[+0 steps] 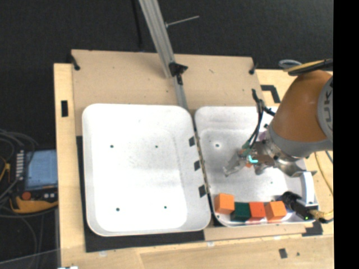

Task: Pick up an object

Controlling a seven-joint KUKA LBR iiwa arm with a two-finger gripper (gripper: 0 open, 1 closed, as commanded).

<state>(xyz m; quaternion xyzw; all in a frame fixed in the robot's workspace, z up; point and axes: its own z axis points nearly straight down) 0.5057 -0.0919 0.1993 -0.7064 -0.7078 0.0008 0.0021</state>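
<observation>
Several blocks lie in a row along the near wall of the right bin (224, 122): an orange block (225, 202), a dark green block (242, 210), and two more orange blocks (257, 210) (275, 209). My gripper (231, 168) hangs over the middle of the right bin, above and apart from the blocks, pointing down and to the left. Nothing shows in its grasp. The grey and orange arm (303, 114) covers the bin's right side.
The left bin (140, 167) sits beside the right one, with a divider (199, 161) between them. A slanted metal pole (160, 32) rises from the bench's back edge. A blue device and cables (39, 172) lie off the bench to the left.
</observation>
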